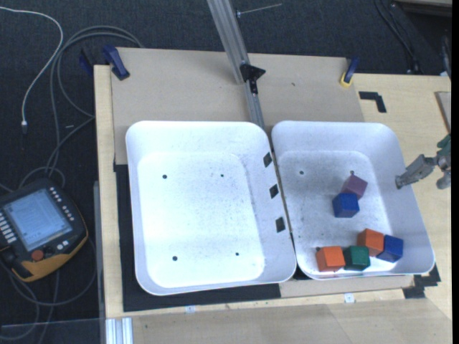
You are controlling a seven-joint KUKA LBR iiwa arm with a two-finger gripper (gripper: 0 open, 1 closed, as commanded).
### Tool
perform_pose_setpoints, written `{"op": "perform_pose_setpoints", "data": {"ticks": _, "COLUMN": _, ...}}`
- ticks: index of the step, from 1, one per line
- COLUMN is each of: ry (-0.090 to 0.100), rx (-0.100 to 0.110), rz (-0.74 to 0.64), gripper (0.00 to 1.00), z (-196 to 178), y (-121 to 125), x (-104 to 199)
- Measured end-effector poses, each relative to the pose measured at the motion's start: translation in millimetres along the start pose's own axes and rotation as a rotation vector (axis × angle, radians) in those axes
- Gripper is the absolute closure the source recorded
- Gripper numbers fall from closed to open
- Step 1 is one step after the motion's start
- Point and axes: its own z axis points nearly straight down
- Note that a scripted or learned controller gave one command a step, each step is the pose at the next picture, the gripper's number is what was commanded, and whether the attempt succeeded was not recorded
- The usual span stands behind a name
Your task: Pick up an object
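Note:
The right bin (315,143) holds several small blocks. A purple block (354,185) touches a blue block (346,205) near the bin's middle. Along the front wall lie an orange block (330,258), a green block (356,257), another orange block (371,239) and a second blue block (391,248), packed close together. My gripper (422,183) hangs over the right rim of this bin, to the right of the purple block and apart from it. It is open, with nothing between its fingers.
The left bin (143,142) sits beside the right one, joined by black clips (274,190). A metal pole (228,27) slants in from the top. A teach pendant (34,224) and cables lie on the floor at left.

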Motion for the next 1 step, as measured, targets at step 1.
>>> {"op": "perform_pose_setpoints", "data": {"ticks": 1, "ry": 0.003, "rx": 0.008, "rz": -0.002, "gripper": 0.0, "z": 102.2, "y": 41.4, "x": 12.5}}
